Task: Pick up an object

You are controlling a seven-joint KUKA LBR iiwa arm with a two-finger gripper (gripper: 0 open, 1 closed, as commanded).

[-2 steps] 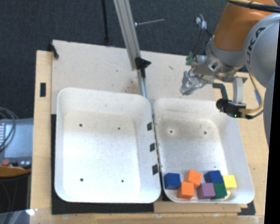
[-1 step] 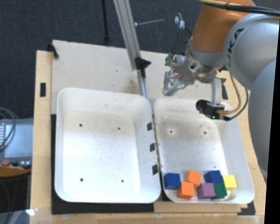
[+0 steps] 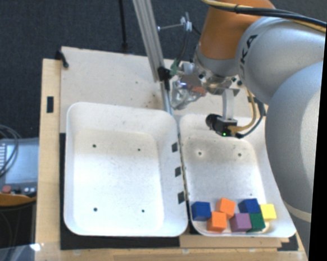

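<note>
Blocks along near rim, right bin

Smooth plastic, pale wood, bare metal.
The left bin and right bin look like smooth, faintly shiny white plastic, dirt-speckled; the blocks matt; the counter pale wood; the rail ribbed metal.

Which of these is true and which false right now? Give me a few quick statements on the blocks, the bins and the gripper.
1. All the blocks lie in the right-hand bin. True.
2. The blocks are scattered across that bin's far end. False: they huddle at its near edge.
3. The gripper hangs right above the blocks. False: it is at the bins' far end, near the gap between them.
4. A yellow block sits at the cluster's right end. True.
5. Two orange blocks are among them. True.
</note>
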